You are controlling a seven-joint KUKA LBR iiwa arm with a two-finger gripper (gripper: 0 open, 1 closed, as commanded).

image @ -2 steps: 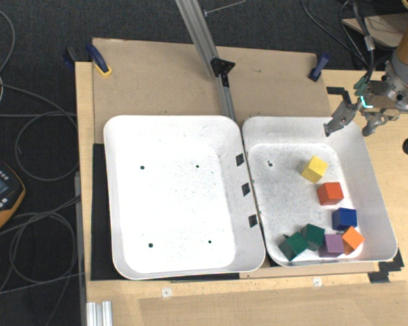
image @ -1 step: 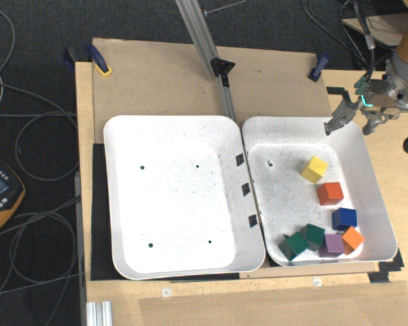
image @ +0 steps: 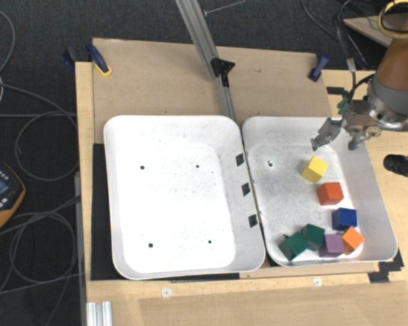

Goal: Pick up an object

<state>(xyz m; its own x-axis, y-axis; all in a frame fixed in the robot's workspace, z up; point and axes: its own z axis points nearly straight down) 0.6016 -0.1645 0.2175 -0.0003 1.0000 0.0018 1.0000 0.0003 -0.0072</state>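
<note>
Pick not done yet. Gripper (image: 340, 136) hangs over the far edge of the right bin (image: 377, 202), fingers spread wide with nothing between them. No block is off the bin floor as far as I can see, so the whole grasp is left: descend, close, lift.

Closest candidate looks like the yellow block (image: 315, 169), lying just near and left of the fingertips, apart from them and clear of the other blocks. My call is that it's the easiest target, since it has free space on all sides.

Count, all in the right bin:
- 1 yellow block, far-centre
- 1 red block (image: 330, 193), just near of the yellow
- 1 blue block (image: 344, 218), near of the red
- 1 orange block (image: 353, 238), near-right corner, beside the blue
- 1 purple block (image: 334, 244), touching or almost touching the orange
- 2 green blocks (image: 304, 240), packed together at the near edge, left of the purple; could be read as 1 lump, I count 2

Total 7 blocks. The near-edge cluster is tight, so I'd rate it a poor first pick.

Left bin (image: 170, 195): 0 blocks. 2 bins, 1 arm.
</note>
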